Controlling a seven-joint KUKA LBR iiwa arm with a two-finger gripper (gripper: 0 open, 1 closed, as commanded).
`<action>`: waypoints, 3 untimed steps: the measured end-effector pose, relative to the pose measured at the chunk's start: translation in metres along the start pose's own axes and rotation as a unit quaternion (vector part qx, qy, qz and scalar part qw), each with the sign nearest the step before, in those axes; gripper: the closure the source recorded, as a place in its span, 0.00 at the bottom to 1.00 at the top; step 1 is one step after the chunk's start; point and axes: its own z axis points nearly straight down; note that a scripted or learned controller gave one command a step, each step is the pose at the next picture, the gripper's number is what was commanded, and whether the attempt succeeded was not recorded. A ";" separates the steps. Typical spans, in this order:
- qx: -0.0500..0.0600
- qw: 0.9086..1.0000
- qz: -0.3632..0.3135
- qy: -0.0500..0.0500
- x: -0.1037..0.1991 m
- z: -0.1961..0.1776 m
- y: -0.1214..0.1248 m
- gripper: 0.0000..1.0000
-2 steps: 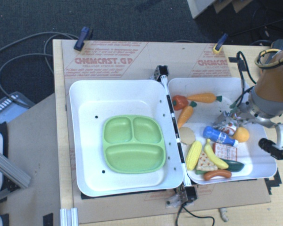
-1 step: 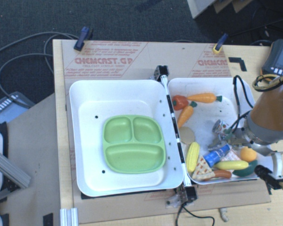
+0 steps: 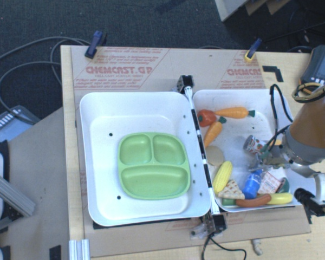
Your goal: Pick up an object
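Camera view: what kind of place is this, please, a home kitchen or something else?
Probably a robotics lab, not a kitchen. Two white bins sit clamped on a bench; the right one holds toy food such as a corn cob, and a robot arm reaches in. Cables lie on the carpet.

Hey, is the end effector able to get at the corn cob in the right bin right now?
Probably yes: the corn cob lies uncovered near the bin's left wall, and the end effector hovers just to its right, nothing between them.
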 end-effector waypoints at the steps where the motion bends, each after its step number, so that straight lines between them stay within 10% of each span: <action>1: 0.001 1.000 -0.001 0.000 0.028 -0.038 0.032 1.00; 2: 0.001 1.000 -0.002 0.001 0.121 -0.090 0.009 1.00; 3: 0.001 1.000 -0.001 0.000 0.149 -0.135 0.043 1.00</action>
